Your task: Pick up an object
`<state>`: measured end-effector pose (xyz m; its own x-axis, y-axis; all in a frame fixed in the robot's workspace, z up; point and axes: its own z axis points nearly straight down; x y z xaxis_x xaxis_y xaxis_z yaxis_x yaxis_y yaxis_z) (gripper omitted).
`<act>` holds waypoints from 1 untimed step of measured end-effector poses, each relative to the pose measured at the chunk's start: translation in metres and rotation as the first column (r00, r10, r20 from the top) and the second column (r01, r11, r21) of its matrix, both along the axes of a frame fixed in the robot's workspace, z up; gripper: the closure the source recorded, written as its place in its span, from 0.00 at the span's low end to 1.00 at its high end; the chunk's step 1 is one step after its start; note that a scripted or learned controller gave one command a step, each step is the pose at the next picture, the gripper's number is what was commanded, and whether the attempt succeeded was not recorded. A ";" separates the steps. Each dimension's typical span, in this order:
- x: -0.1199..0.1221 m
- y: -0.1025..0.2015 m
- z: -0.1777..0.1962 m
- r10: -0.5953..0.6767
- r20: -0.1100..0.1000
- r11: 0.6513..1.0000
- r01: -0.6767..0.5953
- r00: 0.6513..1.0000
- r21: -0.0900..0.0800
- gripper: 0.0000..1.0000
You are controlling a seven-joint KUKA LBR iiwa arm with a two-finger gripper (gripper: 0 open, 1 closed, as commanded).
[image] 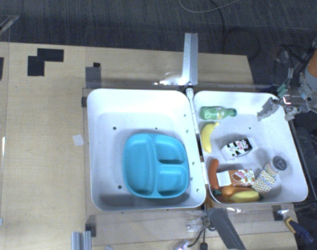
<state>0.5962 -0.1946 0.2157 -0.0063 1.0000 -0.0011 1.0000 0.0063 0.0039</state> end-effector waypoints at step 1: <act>-0.005 0.052 -0.077 -0.143 -0.001 0.990 0.143 0.990 0.001 0.00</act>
